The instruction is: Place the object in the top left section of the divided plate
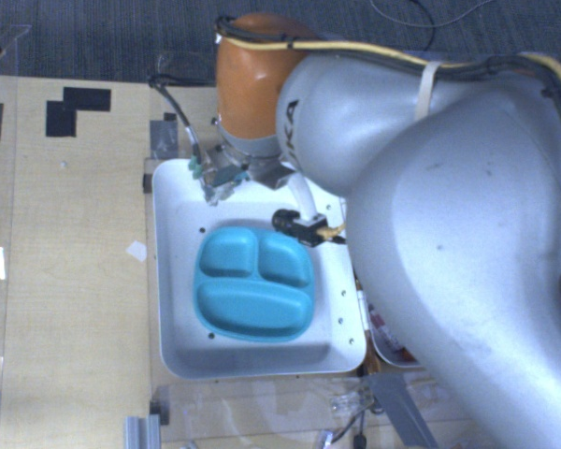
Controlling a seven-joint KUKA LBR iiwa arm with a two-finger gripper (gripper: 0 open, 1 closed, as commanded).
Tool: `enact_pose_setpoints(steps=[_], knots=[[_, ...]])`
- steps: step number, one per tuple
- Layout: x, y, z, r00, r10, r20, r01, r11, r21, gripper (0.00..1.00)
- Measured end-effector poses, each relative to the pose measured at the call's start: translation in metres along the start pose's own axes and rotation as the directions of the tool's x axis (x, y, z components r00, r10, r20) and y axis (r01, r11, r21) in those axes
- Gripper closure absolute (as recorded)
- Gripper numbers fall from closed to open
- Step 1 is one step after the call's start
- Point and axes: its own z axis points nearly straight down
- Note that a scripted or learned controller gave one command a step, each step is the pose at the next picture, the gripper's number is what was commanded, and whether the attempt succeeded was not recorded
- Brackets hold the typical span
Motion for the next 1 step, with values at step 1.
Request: enact_pose_setpoints(steps=[1], knots=[[-0.0003, 0.0001, -0.0628, 1.0, -0.024, 0.001, 0.024, 1.0, -0.005, 1.0]])
